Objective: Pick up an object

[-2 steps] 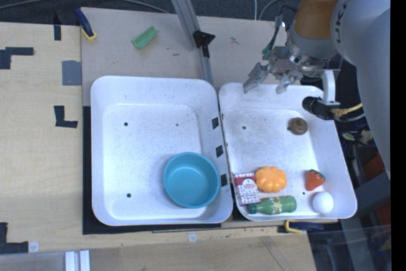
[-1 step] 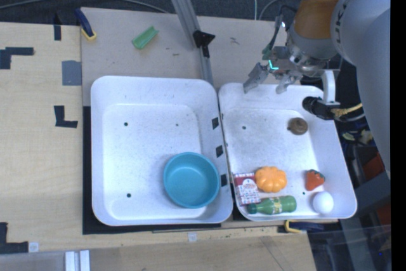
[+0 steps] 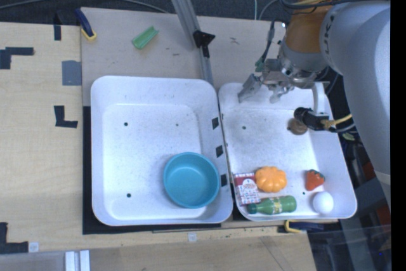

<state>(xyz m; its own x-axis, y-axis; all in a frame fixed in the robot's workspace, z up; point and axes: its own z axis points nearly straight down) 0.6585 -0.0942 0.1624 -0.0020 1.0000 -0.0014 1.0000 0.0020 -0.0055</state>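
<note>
- Arm point(image 3: 355, 41), grey with an orange band, reaches in from the right and hangs over the far rim of the right bin point(image 3: 279, 136).
- Gripper point(image 3: 263, 91) sits at that far edge, its two fingers spread apart and nothing between them.
- Left bin point(image 3: 127, 117) lies to the gripper's left; most of its floor is bare, with wide room along its far and left walls.
- Blue bowl point(image 3: 191, 179) rests in the left bin's near right corner, well below and left of the gripper, close to the rim shared with the right bin.
- Open floor of the right bin stretches directly below the gripper down to the objects at the near edge.
- Orange pumpkin toy point(image 3: 271, 179) lies well below the gripper, near the front wall.
- Green bottle point(image 3: 273, 205) lies flat against the near rim, just under the pumpkin.
- Red-and-white carton point(image 3: 246, 190) touches the bottle's left end, by the near left corner.
- Strawberry toy point(image 3: 314, 179) sits below and right of the gripper.
- White egg point(image 3: 323, 202) lies in the near right corner.
- Small brown object point(image 3: 297, 127) rests right of the gripper, near the right wall.
</note>
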